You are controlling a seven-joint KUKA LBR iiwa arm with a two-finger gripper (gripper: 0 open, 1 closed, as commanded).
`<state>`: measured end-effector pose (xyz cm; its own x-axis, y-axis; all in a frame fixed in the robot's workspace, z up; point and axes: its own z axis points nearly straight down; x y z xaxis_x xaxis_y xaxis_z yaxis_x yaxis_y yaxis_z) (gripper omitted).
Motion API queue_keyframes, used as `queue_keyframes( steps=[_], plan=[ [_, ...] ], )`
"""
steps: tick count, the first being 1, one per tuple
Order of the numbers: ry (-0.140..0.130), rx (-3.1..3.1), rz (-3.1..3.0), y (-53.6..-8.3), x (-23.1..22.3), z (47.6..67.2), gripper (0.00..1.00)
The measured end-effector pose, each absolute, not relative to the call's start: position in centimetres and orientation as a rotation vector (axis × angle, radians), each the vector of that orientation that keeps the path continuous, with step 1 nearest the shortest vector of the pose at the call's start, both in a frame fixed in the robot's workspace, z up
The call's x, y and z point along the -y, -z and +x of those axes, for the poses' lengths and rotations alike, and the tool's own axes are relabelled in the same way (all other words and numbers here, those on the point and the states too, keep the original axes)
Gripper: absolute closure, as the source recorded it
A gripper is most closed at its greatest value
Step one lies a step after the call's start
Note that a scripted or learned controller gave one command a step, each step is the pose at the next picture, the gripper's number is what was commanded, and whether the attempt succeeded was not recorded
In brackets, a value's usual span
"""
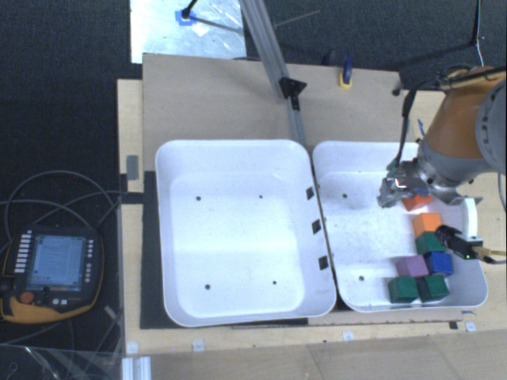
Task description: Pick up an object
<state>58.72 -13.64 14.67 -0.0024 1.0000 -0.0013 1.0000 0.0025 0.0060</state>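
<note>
The gripper (394, 190) hangs over the right bin (348, 236) — open or shut, I cannot tell. The orange block (416, 203) sits just beside it, toward the arm's side.

No text, label, brand, number or sign can be read anywhere. The handheld control pendant (52, 275) lying at the left, beside the surface (230, 101), has a lit screen (57, 260), but whatever it displays is too small and blurred to make out. Small pale tags (198, 345) along the near edge of the surface and a grey patch (132, 165) at its left edge carry no legible marks.
</note>
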Motion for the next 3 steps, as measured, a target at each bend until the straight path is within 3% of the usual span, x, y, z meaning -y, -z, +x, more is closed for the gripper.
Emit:
queue_keyframes(
  steps=[1, 2, 3],
  plan=[
    [-0.007, -2.224, 2.211, -19.6, 12.8, 59.2, 1.00],
    [-0.008, -2.222, 2.210, -25.3, 12.7, 58.5, 1.00],
    [-0.005, -2.233, 2.210, -26.0, 8.1, 56.9, 1.00]
  ],
)
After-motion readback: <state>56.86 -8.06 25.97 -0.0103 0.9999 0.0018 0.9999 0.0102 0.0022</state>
